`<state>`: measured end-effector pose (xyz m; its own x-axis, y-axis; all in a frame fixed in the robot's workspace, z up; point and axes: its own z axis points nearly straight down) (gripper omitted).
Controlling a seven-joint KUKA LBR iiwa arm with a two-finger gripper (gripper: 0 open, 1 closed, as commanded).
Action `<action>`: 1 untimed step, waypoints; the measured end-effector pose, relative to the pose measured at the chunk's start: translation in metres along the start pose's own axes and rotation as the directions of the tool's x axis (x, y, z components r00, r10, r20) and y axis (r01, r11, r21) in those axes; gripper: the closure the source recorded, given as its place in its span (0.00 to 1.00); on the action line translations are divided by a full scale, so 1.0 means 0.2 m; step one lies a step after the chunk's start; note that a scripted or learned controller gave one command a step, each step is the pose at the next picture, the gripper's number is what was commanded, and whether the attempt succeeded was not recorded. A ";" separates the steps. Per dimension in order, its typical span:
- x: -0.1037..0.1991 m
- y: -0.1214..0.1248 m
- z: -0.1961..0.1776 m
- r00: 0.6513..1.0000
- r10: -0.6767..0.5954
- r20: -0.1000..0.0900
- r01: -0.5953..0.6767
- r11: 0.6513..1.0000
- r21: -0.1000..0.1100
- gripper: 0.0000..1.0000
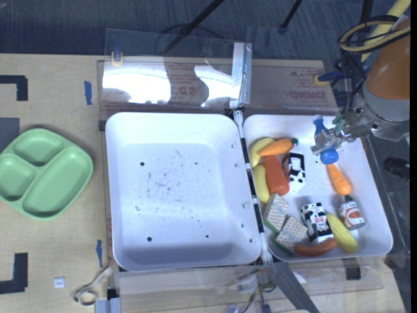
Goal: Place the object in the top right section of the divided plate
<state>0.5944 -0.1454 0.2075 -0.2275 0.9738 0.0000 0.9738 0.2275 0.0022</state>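
The divided plate [44, 173], pale green, lies on the surface well to the left of both bins, and I judge its top right section to be the small well near its upper edge. Nothing lies in it yet. What I would carry sits in the right bin [381, 194]: toy foods heaped along its left and lower sides, among them a carrot [339, 178] lying alone just below my end effector [330, 142], which hangs over the bin's upper part. Whether it is wide or narrow, I cannot tell. To do this step well, I should pick that lone carrot, come straight down over its middle, close across its narrow width, and lift clear of the rim before crossing the left bin [117, 135].
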 end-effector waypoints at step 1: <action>0.08 0.08 0.27 0.999 -0.053 -0.001 0.053 0.999 0.003 1.00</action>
<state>0.6064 -0.1267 0.1527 -0.2791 0.9603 0.0008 0.9603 0.2791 -0.0005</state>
